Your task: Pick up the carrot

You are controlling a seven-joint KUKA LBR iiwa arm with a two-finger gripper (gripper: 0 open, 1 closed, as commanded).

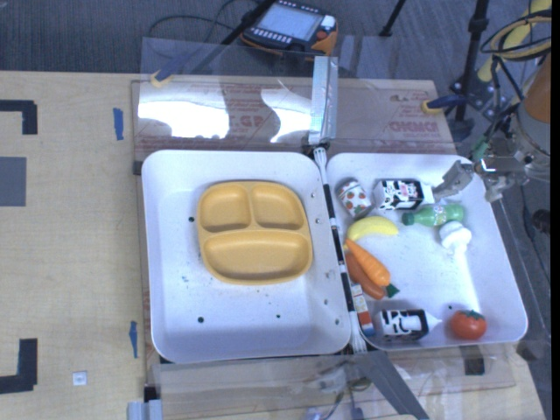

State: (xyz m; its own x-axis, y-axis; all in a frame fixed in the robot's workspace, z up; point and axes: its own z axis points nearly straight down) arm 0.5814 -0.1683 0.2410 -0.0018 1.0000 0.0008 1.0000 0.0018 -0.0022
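Observation:
The orange carrot (367,268) with a green stub lies slantwise in the right bin (494,278), against its left wall. It sits just below a yellow banana (374,227). My gripper (458,178) hangs over the bin's upper right corner, well up and to the right of the carrot, with nothing seen in it. A green and white bottle (440,218) lies just below the gripper.
A cow-patterned carton (399,194) and a small red-spotted can (353,198) lie at the bin's top. A second cow carton (402,323) and a red tomato (468,324) lie at its front. The left bin (166,296) holds a yellow divided plate (254,231).

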